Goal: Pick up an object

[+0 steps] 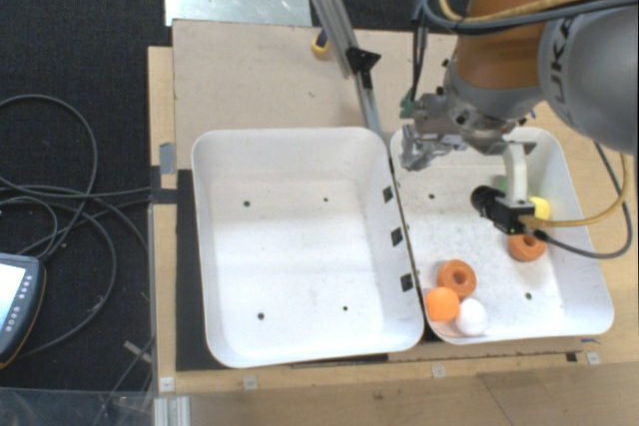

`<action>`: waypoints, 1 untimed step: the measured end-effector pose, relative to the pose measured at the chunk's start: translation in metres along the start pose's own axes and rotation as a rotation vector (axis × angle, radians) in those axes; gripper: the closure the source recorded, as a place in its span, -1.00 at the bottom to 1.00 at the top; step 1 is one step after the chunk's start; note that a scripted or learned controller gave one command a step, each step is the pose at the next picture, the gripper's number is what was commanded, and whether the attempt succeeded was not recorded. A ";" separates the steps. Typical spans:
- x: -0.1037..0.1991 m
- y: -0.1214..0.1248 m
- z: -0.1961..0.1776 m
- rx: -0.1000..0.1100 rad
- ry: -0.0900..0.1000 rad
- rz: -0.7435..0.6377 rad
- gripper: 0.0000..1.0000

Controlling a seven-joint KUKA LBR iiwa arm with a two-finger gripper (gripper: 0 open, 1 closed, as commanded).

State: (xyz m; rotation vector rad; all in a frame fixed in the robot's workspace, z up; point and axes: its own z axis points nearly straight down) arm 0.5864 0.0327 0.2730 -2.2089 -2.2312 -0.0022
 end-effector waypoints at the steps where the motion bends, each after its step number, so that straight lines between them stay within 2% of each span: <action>1: 0.047 -0.022 0.025 0.002 0.000 0.000 1.00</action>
